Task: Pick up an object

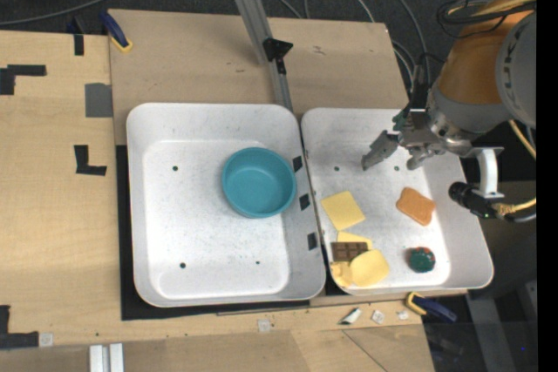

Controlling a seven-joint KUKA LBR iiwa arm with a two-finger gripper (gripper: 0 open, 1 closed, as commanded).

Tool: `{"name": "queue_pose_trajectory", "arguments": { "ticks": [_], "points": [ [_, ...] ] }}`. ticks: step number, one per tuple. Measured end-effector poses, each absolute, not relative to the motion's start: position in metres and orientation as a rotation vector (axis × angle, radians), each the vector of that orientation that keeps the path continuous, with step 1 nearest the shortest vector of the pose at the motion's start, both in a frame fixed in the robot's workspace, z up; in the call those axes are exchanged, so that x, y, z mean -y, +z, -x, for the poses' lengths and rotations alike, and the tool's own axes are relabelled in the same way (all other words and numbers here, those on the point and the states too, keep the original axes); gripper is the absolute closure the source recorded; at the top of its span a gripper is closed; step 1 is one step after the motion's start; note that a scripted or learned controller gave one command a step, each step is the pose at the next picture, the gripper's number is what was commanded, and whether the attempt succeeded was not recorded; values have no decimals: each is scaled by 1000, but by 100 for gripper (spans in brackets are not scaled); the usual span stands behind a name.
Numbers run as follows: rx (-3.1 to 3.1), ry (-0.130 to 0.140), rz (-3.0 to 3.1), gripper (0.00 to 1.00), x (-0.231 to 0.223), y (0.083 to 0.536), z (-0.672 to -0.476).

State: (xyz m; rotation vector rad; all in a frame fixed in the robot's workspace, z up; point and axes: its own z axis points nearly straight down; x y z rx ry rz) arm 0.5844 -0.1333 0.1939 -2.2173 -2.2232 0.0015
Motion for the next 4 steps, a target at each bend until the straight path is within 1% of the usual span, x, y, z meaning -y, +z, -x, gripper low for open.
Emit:
{"name": "queue_pose_trajectory", "arguments": {
  "ticks": [1, 2, 3, 4],
  "points": [
    [2223, 1, 2218, 0, 133, 194, -584],
    [2220, 7, 2216, 0, 126, 142, -578],
    [2221, 3, 2218, 0, 126, 90, -577],
    [2223, 3, 2216, 100, 125, 101, -577]
  ]
}}
